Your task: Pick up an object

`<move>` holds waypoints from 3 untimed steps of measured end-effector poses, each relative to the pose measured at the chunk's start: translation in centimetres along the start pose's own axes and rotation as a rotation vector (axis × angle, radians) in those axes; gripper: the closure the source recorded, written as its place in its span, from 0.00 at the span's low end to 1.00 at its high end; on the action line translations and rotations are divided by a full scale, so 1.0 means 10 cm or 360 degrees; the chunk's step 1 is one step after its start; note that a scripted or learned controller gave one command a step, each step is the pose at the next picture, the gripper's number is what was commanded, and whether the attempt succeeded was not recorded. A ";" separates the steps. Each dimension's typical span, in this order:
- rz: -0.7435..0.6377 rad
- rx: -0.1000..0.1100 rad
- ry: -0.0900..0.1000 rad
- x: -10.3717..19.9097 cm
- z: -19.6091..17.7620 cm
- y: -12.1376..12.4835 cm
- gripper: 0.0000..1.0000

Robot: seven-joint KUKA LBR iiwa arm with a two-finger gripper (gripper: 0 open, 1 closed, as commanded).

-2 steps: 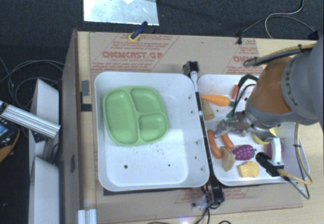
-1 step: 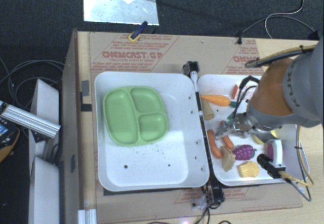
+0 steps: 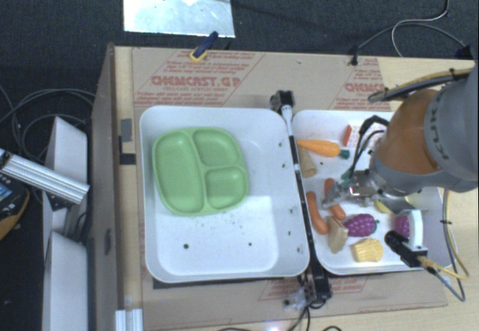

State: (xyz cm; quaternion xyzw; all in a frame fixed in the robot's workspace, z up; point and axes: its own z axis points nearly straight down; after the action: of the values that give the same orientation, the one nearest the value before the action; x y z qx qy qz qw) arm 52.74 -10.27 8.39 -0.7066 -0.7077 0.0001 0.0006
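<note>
The right bin [image 3: 318,118] holds several toy foods. A carrot [image 3: 319,147] lies near its back left, with a small orange piece [image 3: 347,134] behind it. My gripper [image 3: 341,191] hangs low over the middle of this bin, right beside a small orange piece [image 3: 328,186]. Just in front of it lie another orange piece [image 3: 338,211], an orange sausage [image 3: 316,214], a purple grape bunch [image 3: 360,225], a beige chunk [image 3: 337,237] and a yellow corn piece [image 3: 367,250]. Nothing visibly sits in the gripper.
A green divided plate [image 3: 200,170] lies in the left bin [image 3: 224,251]. A beige cylinder [image 3: 307,165] rests by the wall between the bins. A yellow bit [image 3: 383,207] and a magenta thing [image 3: 402,224] sit under the arm [image 3: 419,142] at the right.
</note>
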 end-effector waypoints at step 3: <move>0.0000 -0.0001 0.0000 0.10 0.00 -0.05 0.00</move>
State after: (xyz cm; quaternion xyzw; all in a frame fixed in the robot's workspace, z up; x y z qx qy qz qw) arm 52.26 -9.29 8.39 -0.7065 -0.7077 0.0000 0.0003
